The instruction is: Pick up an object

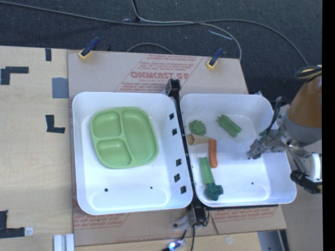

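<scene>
The right bin [246, 101] holds several toy foods: a small green leafy piece [197, 127], a ridged green piece [229, 125], a tan piece [198, 139], an orange carrot [213, 153] and a long green broccoli stalk [208, 178]. My gripper [256, 150] hangs low over the bin's right side, well right of the carrot, touching none of the foods. Nothing shows between its tips. The grey arm with its orange band [308, 106] comes in from the right edge.
The left bin [84, 140] holds a light green divided plate [124, 137]. A black divider with clips [180, 145] runs between the bins. Both bins rest on cardboard [157, 72] held by two yellow-blue clamps. Cables cross the dark floor behind.
</scene>
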`<state>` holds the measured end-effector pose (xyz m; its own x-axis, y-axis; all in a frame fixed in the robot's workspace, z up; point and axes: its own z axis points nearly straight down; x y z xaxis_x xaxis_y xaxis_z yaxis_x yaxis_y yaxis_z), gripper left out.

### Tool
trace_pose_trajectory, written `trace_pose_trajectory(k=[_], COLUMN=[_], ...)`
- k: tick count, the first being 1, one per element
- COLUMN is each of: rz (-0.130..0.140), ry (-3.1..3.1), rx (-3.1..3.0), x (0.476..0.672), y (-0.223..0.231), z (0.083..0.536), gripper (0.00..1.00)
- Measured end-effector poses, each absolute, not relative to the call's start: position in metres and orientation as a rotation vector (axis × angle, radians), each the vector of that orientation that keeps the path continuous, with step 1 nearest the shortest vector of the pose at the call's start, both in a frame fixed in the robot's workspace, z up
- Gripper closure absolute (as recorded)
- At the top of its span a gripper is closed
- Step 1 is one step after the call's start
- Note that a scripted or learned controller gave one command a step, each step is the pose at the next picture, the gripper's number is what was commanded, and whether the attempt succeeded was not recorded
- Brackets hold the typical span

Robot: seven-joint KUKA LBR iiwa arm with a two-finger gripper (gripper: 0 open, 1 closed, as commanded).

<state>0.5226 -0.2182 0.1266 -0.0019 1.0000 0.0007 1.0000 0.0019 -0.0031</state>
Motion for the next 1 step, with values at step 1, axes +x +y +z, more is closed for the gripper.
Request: trace_pose_trajectory(k=[1], rz=[-0.002], ry=[-2.223], rx=[-2.223], x=[0.522], y=[-0.2236], z=[0.1702], gripper=[1.0])
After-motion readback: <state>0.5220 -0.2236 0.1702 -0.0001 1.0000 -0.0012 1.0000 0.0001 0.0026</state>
